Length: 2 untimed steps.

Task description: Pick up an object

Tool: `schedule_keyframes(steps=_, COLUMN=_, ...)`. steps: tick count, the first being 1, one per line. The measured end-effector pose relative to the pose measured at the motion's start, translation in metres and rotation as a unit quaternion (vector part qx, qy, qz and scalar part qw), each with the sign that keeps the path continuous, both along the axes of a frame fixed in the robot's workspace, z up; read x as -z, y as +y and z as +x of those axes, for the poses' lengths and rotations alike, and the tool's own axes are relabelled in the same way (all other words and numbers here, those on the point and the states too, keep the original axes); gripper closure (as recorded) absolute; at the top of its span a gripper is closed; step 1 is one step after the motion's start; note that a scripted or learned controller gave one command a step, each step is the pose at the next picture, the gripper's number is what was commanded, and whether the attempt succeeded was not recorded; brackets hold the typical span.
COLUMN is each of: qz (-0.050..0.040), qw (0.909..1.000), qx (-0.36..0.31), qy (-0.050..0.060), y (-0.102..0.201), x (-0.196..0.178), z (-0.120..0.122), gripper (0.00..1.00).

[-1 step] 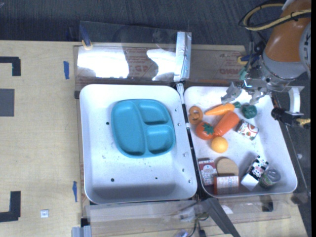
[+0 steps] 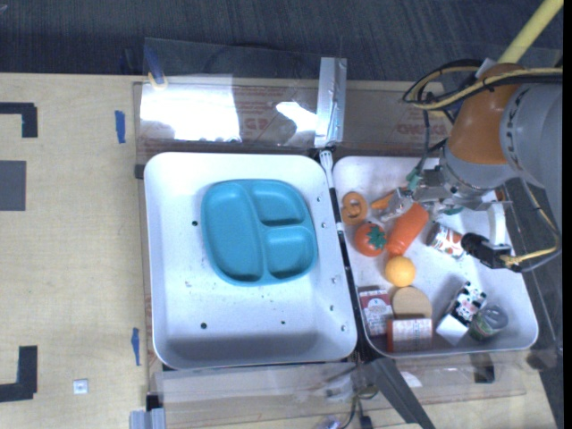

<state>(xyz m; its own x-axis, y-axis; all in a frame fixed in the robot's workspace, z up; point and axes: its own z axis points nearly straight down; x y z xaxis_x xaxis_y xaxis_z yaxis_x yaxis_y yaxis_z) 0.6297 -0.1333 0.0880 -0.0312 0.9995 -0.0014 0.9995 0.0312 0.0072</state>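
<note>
The right bin (image 2: 523,329) holds several small items. An orange carrot-shaped piece (image 2: 407,228) lies tilted near its middle. Left of it are a red tomato (image 2: 369,238) and a small orange ring-like piece (image 2: 354,206). An orange ball (image 2: 400,270) and a tan bun (image 2: 411,302) sit lower down. My gripper (image 2: 429,197) hangs over the bin's upper part, right at the carrot piece's upper end. The wrist hides how the gripper meets the carrot piece.
The left bin (image 2: 179,329) holds a blue divided plate (image 2: 259,231). Red-labelled cans (image 2: 398,324) lie at the right bin's front. A small white and red bottle (image 2: 447,239), a black and white item (image 2: 466,304) and a dark can (image 2: 487,320) lie on its right side. Cables loop above the wrist.
</note>
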Motion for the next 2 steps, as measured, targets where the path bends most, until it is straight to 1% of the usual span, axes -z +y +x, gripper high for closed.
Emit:
schedule_keyframes(steps=1, qz=0.0012, qw=1.0000, qx=0.009, qy=0.004, y=-0.003, x=-0.031, z=-0.026, gripper=0.00)
schedule_keyframes(steps=2, qz=0.0013, qw=1.0000, qx=0.009, qy=0.002, y=-0.018, x=0.002, z=0.014, gripper=0.00)
